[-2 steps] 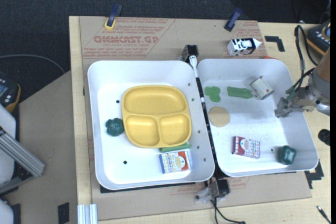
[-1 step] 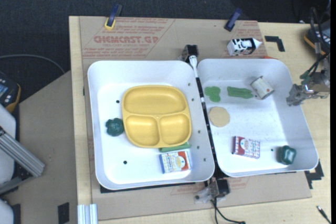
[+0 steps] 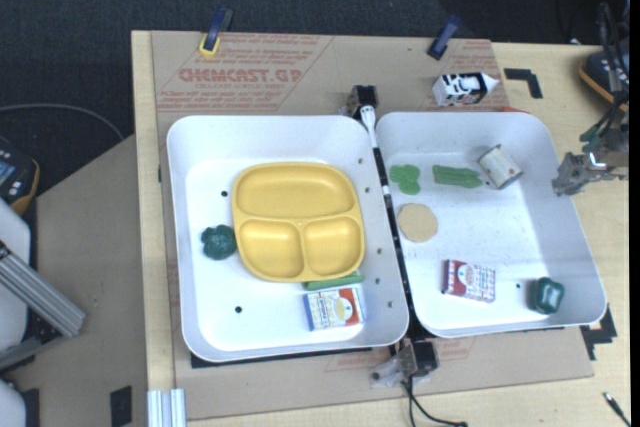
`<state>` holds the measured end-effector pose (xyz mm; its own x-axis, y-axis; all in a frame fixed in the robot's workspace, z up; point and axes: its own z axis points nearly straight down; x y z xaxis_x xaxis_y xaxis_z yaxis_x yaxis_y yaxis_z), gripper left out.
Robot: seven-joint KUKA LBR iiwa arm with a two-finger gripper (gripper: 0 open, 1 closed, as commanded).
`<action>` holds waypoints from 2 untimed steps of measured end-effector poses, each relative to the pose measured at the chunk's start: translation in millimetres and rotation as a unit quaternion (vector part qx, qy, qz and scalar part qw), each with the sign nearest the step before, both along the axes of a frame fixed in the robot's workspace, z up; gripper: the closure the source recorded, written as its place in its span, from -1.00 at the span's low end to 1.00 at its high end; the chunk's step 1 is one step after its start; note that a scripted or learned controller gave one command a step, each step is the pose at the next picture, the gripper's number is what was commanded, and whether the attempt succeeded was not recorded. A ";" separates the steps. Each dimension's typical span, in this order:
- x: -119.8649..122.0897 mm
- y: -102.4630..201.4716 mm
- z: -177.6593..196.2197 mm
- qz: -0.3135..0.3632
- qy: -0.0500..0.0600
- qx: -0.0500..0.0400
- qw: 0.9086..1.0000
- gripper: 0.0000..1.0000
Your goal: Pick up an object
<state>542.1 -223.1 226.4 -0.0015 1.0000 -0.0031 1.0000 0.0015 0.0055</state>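
Far left of my pincer (image 3: 577,173), a green lump (image 3: 217,241) sits beside the yellow divided tray (image 3: 298,219) in the left bin (image 3: 190,145). Nearer it, the right bin (image 3: 560,215) holds a tan disc (image 3: 417,222), a red carton (image 3: 469,280) and a grey block (image 3: 498,165). The pincer hovers just outside that bin's right rim; I cannot tell its opening, and I see nothing gripped.

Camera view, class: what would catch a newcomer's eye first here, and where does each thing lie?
The big yellow divided plate dominates the left bin, with a dark green lump at its left side and a small carton just below it. The right bin holds scattered small things: green pieces near the top, a tan disc and a red-and-white carton lower down.
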 end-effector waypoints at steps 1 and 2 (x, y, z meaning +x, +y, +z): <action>-8.4 56.1 10.0 0.002 0.003 0.003 1.000 1.00; -13.9 109.4 16.7 0.002 0.003 0.003 1.000 1.00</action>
<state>528.3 -113.7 243.1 -0.0063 1.0000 0.0036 1.0000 0.0063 -0.0014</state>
